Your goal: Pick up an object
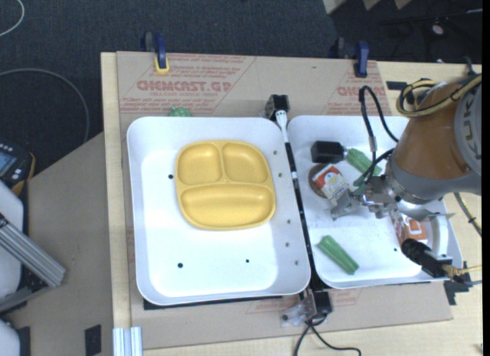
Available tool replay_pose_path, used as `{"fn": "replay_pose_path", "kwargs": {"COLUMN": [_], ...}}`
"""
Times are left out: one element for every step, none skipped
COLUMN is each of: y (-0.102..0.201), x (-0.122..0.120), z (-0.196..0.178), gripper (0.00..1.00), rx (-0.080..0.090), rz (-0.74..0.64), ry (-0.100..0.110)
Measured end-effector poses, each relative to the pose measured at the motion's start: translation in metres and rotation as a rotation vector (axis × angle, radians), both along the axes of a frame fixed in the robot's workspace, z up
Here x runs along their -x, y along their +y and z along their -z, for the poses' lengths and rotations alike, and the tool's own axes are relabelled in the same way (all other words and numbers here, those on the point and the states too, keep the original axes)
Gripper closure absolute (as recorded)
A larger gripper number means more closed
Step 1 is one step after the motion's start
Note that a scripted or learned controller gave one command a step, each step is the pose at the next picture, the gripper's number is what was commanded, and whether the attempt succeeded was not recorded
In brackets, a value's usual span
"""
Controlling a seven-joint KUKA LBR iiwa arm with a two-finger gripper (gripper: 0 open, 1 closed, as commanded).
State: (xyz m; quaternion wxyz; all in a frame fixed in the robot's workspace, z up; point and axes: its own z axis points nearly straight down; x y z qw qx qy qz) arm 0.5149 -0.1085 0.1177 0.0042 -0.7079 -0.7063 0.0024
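Observation:
My gripper (344, 204) hangs low over the middle of the right bin (383, 270), reaching in from the right. Just above and left of it lies a red and white packet (329, 181), close to the gripper tip; whether they touch I cannot tell. A small black block (327, 150) and a green piece (358, 160) lie at the bin's far side. Near the front lies a green oblong block (338, 255). An orange and white packet (413, 230) sits partly under the wrist at the right.
The left bin (153, 255) holds a yellow divided plate (226, 184) in its far half. A raised rim runs between the two bins. Clamps and cables stand along the bench's back edge.

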Motion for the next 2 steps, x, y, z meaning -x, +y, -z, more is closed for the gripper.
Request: {"fn": "replay_pose_path", "kwargs": {"y": [0.002, 0.027], "x": [-0.007, 0.037], "z": [-0.091, -0.177], "gripper": [0.00, 0.00], "rx": [0.004, 0.003], "rz": [-0.004, -0.005], "ry": [-0.018, -0.014]}}
